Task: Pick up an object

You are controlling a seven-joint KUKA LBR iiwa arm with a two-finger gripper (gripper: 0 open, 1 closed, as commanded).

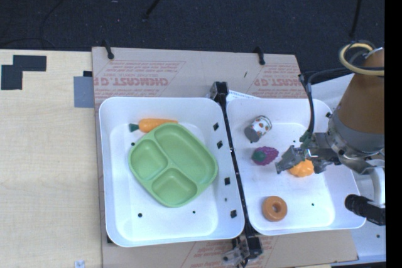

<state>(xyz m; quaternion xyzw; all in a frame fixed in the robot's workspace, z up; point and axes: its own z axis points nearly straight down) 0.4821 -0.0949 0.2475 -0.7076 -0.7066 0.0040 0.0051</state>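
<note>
Two shallow white bins sit side by side on the tabletop (50, 166), over a sheet of printed cardboard (188, 75). The left bin (116, 135) carries a green divided plate (173, 164), with an orange carrot (156, 124) lying just beyond its far rim. The right bin (317, 213) carries four smaller things: a tan ring-shaped doughnut (274, 208) near the front wall, a purple bunch of grapes (266, 155) at mid-bin, a grey and white toy (258, 128) behind it, and a small orange object (303, 169).

The arm (364, 103) enters from the right and lowers the pincer (300, 162) over the right bin. The dark fingers (286, 163) appear to straddle the small orange object, which sits directly at the fingertips and partly under them; whether they have closed on it or merely rest around it cannot be told at this angle. The object's long axis looks roughly left to right, in line with the pincer's reach.

The grapes lie just to the left of the fingertips, close enough that a sideways slip could nudge them. The doughnut lies nearer the front, apart from the pincer.
</note>
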